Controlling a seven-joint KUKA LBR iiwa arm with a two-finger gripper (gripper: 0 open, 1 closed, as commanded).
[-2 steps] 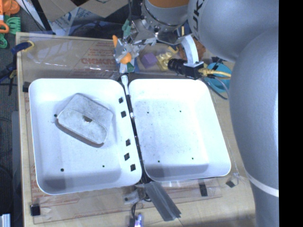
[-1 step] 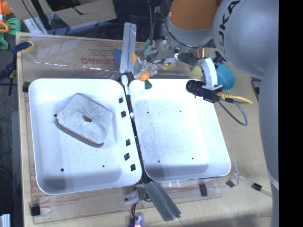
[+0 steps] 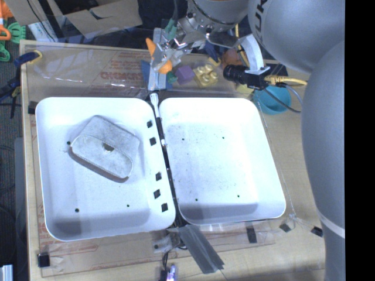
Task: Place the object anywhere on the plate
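Note:
A grey, rounded-rectangular plate [image 3: 96, 151] lies tilted in the left white bin [image 3: 55, 209]. A small brownish speck [image 3: 108, 147] sits near the plate's middle; it is too small to identify. My gripper [image 3: 159, 69] hangs over the back edge of the bench, just behind the divide between the two bins and well away from the plate. A small orange piece [image 3: 166, 67] shows right at the gripper, and I cannot tell whether it is held.
The right white bin [image 3: 269, 174] shows only scuffed floor. Behind the bins lie a purple block [image 3: 184, 75], a yellowish toy [image 3: 205, 74] and a blue round thing [image 3: 273, 100]. The arm's grey bulk fills the right side.

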